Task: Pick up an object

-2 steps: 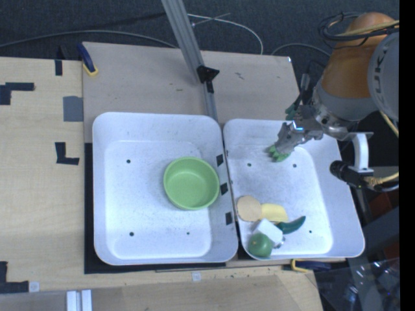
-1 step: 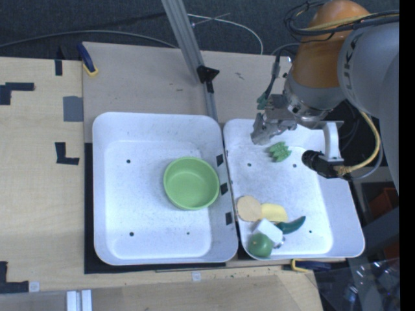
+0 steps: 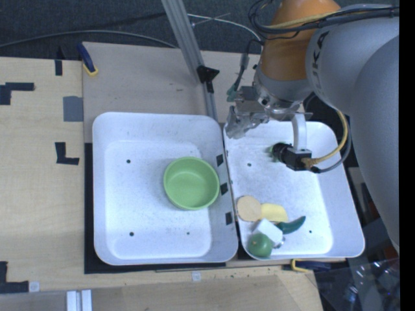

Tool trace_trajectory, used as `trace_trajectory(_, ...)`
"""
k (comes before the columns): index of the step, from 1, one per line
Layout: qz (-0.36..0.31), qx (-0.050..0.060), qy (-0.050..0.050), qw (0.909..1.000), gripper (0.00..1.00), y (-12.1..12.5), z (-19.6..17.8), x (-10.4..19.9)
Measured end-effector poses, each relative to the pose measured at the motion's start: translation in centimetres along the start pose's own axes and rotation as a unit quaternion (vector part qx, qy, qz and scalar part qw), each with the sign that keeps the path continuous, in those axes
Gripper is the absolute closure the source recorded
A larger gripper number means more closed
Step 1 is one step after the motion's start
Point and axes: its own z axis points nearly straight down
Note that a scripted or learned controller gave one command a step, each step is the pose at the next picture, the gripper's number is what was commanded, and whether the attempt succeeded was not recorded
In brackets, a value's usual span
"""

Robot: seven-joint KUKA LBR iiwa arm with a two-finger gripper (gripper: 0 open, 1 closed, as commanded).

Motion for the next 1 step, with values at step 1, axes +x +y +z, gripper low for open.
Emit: trace_trajectory(1, 0.0, 0.0, 0.0, 1.0, 1.0, 1.0, -0.09, 5.26)
